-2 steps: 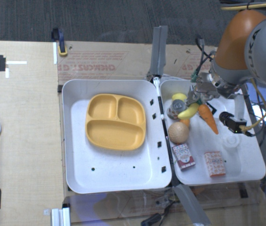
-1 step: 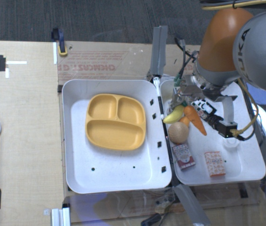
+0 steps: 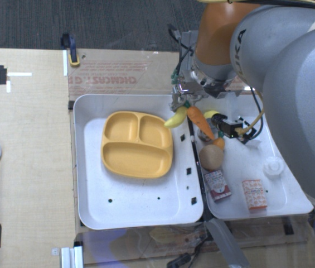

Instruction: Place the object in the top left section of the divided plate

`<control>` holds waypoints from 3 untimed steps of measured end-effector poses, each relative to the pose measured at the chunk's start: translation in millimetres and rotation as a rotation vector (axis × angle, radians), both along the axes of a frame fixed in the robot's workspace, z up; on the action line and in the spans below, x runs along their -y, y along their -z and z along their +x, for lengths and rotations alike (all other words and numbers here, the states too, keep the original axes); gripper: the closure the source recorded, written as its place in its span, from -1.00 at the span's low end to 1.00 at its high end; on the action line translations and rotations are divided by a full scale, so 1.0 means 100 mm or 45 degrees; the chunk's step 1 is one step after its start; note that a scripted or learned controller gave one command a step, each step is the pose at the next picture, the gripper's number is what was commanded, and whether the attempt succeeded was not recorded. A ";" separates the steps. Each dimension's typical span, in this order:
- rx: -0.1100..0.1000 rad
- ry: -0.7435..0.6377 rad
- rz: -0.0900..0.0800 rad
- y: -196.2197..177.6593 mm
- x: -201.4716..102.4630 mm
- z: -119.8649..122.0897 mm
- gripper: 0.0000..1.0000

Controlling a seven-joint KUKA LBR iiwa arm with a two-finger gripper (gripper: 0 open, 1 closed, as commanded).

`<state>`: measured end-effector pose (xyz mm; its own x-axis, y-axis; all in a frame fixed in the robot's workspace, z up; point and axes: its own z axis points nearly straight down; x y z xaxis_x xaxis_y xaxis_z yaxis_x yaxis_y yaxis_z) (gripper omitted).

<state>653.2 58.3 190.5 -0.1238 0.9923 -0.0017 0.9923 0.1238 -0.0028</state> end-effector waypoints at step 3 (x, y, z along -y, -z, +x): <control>0.001 -0.322 0.000 -1.01 -0.86 0.02 -1.00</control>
